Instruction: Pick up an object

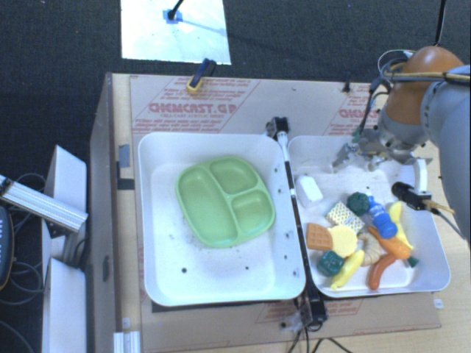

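My gripper (358,157) hangs over the far part of the right bin (324,150), above bare floor, with nothing seen in it. Below it in the view lies a heap of toy food: a white block (309,190), a checkered piece (341,213), a dark green piece (358,202), a blue bottle (380,216), an orange carrot (390,245), a waffle (318,236), a yellow disc (343,240), a teal piece (331,262), a yellow banana (350,268) and an orange sausage (376,272). The white block is the nearest, down and to the left of the gripper.
The left bin (158,197) holds a green divided plate (224,201). A dividing rim (288,197) runs between the two bins. A yellow-and-black tool (199,76) lies on the board behind the bins.
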You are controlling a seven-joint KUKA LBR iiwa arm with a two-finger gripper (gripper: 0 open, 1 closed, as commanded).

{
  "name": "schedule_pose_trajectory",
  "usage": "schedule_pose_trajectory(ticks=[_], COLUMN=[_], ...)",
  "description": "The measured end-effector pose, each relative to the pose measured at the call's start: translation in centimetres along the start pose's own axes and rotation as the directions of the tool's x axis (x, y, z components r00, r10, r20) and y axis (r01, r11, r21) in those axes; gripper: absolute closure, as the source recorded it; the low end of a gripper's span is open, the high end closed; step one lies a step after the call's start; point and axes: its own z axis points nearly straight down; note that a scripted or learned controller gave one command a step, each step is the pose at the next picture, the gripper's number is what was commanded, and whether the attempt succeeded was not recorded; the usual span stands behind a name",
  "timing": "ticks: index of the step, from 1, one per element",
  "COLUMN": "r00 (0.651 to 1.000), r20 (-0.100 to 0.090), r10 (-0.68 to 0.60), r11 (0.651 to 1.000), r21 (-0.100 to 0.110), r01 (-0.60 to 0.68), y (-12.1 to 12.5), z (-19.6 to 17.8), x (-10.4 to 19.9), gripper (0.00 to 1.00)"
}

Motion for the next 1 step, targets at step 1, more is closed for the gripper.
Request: schedule_pose_trajectory(ticks=[1], r00=[1.000], r20=[-0.002], r10=[0.001], r11=[1.000], r21=[0.002], r01=[-0.001], y=[-0.01], z=[-0.07], x=[-3.68], gripper=[0.00])
